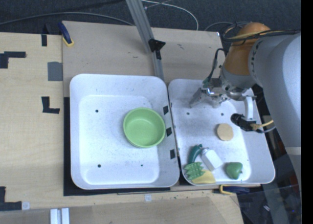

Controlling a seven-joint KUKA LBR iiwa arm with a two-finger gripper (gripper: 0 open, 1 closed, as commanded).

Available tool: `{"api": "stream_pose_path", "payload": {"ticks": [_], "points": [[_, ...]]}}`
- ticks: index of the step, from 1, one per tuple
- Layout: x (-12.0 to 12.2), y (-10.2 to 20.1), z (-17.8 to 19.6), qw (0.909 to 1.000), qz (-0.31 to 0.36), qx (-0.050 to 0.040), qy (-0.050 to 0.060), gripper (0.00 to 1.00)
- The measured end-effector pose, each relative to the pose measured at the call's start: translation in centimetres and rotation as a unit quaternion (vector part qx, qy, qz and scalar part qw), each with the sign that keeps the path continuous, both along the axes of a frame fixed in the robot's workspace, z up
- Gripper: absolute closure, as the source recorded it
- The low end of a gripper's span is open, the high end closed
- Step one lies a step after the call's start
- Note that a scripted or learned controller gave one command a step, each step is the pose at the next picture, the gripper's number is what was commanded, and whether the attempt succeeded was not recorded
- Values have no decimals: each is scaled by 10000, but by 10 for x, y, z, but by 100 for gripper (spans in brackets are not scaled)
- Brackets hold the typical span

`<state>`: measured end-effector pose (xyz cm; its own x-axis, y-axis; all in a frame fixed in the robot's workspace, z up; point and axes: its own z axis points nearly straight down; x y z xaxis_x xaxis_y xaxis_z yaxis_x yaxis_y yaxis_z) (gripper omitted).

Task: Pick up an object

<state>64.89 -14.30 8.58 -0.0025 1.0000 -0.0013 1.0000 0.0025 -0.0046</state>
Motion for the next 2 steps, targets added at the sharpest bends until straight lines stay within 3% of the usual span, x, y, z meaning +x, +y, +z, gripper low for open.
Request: {"api": "stream_pose_path", "payload": {"ticks": [1, 2], "points": [[1, 1, 12, 10000, 7, -1, -13, 100], [5, 5, 56, 10000, -2, 6, -37, 100]]}}
